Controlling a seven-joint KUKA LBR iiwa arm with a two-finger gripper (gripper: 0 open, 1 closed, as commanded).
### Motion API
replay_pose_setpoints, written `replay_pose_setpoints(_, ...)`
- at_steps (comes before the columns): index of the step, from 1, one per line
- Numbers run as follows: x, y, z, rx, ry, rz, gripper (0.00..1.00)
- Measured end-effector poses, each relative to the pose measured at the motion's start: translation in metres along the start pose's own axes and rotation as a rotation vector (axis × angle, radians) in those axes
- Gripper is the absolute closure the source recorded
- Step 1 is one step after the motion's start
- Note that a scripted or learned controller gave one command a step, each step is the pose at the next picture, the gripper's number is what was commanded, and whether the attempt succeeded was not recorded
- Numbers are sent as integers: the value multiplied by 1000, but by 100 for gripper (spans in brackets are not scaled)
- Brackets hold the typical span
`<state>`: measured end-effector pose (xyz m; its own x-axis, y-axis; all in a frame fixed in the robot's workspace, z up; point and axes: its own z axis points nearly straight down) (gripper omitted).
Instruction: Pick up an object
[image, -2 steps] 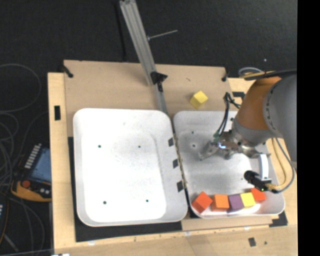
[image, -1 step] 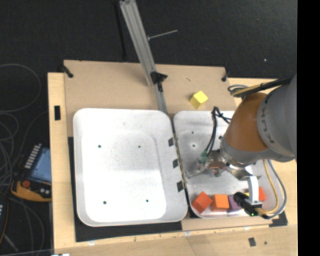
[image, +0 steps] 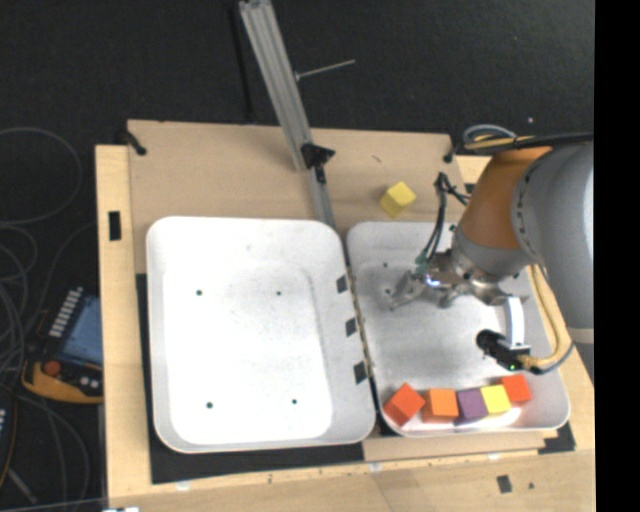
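Camera view showed our pincer (image: 408, 290) low in the right bin (image: 400, 345); we couldn't tell its state. Small bright blocks (image: 458, 402) lay lined up well below it.

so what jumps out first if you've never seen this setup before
The grey arm with its orange band comes in from the right and hangs over the right bin. Along that bin's near edge sits a bright row of blocks: orange, orange, purple, yellow and red-orange. A lone yellow block lies on the bench behind the bins.
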<state>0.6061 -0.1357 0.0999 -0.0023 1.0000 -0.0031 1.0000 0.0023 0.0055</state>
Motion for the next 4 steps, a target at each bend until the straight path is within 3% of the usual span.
replay_pose_setpoints(1, -1, 36, -118, -6, 1, -2, 0)
replay_pose_setpoints(2, 27, 16, -73, 9, 2, -3, 0)
replay_pose_setpoints(3, -7, -2, -129, 0, 0, 5, 0)
replay_pose_setpoints(4, 39, -44, -57, 13, 5, -3, 0)
